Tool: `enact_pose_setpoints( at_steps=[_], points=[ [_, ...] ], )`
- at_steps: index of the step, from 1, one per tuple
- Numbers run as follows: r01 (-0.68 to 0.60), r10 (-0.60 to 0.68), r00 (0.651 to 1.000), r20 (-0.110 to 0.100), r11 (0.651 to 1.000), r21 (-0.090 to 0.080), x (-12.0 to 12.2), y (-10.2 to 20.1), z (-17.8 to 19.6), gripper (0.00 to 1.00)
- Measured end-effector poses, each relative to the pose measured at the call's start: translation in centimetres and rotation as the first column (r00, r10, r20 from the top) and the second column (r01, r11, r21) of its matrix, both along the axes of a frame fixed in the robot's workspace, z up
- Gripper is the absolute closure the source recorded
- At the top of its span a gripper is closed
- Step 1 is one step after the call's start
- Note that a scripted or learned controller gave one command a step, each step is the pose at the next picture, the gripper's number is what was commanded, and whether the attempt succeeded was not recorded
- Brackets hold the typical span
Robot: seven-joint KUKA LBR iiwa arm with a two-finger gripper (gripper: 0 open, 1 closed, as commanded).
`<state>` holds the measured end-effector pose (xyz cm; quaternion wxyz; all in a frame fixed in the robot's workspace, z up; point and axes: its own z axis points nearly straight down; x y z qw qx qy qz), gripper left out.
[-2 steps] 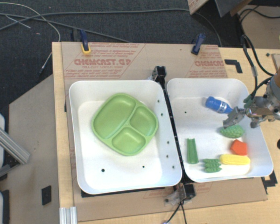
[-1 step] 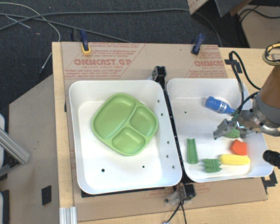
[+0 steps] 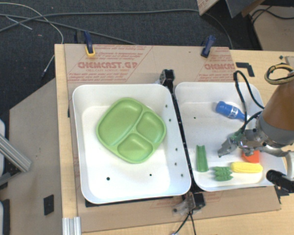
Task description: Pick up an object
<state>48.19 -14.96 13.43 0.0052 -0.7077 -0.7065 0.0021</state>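
Observation:
The right bin [image 3: 206,94] holds a blue object [image 3: 230,110] near its back, a green stick [image 3: 201,158], a small green bushy toy [image 3: 222,173], a yellow corn-like piece [image 3: 246,168] and an orange piece [image 3: 251,155] partly under the arm. My gripper [image 3: 233,145] is low in the right bin, left of the orange piece and right of the green stick. Nothing shows between its fingers.
The left bin [image 3: 83,106] carries a green divided plate [image 3: 131,129]. A black clamp [image 3: 167,77] sits between the bins at the back. Cables loop by the arm [image 3: 279,112] on the right. Cardboard covers the bench under both bins.

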Motion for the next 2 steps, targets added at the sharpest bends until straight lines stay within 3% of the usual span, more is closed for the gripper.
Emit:
enact_pose_setpoints(
  at_steps=[1, 2],
  points=[
    [0.0, 0.0, 1.0, 0.006, 1.0, -0.001, 0.0, 0.1, -5.2, 0.0],
    [-0.001, 0.001, 1.0, 0.008, 1.0, 0.0, 0.1, 0.1, -4.0, 1.0]
  ],
)
